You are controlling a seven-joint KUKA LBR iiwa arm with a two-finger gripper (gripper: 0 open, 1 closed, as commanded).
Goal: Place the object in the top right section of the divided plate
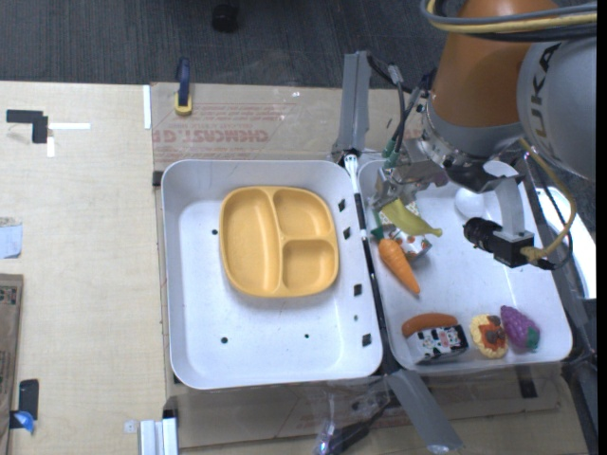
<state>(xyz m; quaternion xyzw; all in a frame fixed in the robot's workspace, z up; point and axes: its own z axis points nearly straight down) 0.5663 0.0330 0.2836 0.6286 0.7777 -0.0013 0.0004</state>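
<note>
Gripper [403, 183] low at the far left corner of the right bin [555, 335], under the orange wrist band. Metal parts and cables crowd it; cannot tell how it stands. Just below it a banana [410, 219], yellow, lying at a slant, its upper end close to or touching the gripper; contact unclear.

Carrot [399, 264] just below the banana, orange, green top toward the banana, tip pointing to the near right. A small round white-and-red thing [414, 245] between the two, partly covered.

Near edge of the right bin, left to right: sausage [429, 324], a black-and-white block [441, 343] touching it, a round yellow piece with red topping [489, 336], purple grapes [519, 329].

Plate [279, 242] in the left bin [275, 354], yellow, three sections: one long at left, two smaller at right. Its top right section lies nearest the divider between the bins. Plate well apart from the banana
</note>
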